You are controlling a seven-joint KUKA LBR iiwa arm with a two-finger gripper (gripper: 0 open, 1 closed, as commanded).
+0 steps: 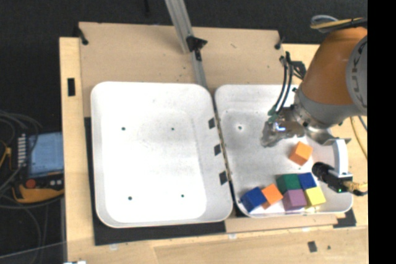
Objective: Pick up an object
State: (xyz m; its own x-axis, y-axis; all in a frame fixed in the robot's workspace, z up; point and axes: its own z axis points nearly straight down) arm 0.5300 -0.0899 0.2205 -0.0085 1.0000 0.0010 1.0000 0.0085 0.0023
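My gripper hangs over the middle of the right bin, with the grey and orange arm reaching in from the right. An orange cube lies just right of it and a little nearer, apart from the gripper. Along the bin's near edge sit several cubes: blue, orange, purple, green, another blue and yellow. Nothing shows between the fingers.
The left bin lies beside the right one, joined by small clips along the shared edge. A slanted metal rail rises from the back of the bench. Cables and a blue box sit off the bench to the left.
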